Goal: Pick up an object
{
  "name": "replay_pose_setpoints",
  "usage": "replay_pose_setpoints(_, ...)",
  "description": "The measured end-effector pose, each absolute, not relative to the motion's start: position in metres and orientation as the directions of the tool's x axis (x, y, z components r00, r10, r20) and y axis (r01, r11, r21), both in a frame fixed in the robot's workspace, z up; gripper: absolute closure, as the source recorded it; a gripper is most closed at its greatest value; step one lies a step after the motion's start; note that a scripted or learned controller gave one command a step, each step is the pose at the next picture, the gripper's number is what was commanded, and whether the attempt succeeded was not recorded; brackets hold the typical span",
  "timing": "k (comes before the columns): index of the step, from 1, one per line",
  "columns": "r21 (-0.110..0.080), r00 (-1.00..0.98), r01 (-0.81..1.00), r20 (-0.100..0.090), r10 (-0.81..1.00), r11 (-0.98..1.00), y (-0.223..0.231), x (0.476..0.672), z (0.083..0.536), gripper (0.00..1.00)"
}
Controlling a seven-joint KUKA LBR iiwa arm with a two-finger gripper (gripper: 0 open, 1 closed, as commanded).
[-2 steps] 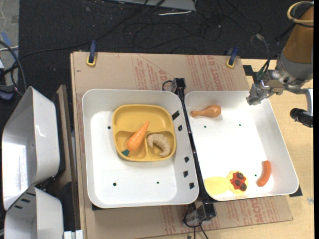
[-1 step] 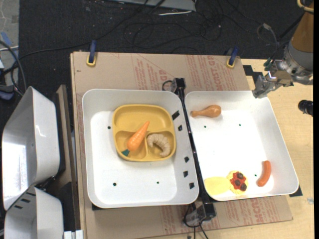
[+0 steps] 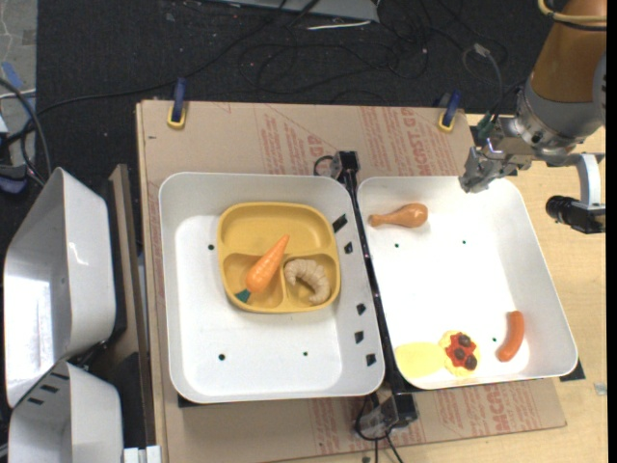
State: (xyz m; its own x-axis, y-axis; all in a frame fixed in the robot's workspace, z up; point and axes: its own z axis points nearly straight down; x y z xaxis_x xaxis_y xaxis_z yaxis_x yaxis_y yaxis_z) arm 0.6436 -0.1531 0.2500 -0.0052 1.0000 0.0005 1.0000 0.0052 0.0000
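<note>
My gripper (image 3: 479,177) hangs over the far right corner of the right bin (image 3: 540,258), with nothing visible between its fingers. A tan chicken drumstick (image 3: 400,217) lies in that bin's far left part, to the left of the gripper. An orange sausage (image 3: 510,336) rests near the bin's front right. A yellow slice with red and dark toppings (image 3: 439,355) lies at the front edge. In the left bin (image 3: 193,287) a yellow divided plate (image 3: 236,230) holds an orange carrot (image 3: 267,263) and a pale shrimp (image 3: 309,278).
The bins sit on a cardboard sheet (image 3: 280,133) held by two yellow clamps (image 3: 176,114) at the back. Cables (image 3: 318,56) cross the dark floor behind. White containers (image 3: 53,278) stand at the left. Small black clips (image 3: 362,278) line the seam between the bins.
</note>
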Motion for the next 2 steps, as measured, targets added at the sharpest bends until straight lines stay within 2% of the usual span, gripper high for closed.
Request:
replay_pose_setpoints(1, 0.000, -0.008, 1.000, 0.001, 1.000, 0.008, -0.092, 0.648, 0.252, 1.00)
replay_pose_setpoints(2, -0.001, -0.007, 1.000, 0.001, 1.000, 0.007, -0.043, 0.641, 0.256, 1.00)
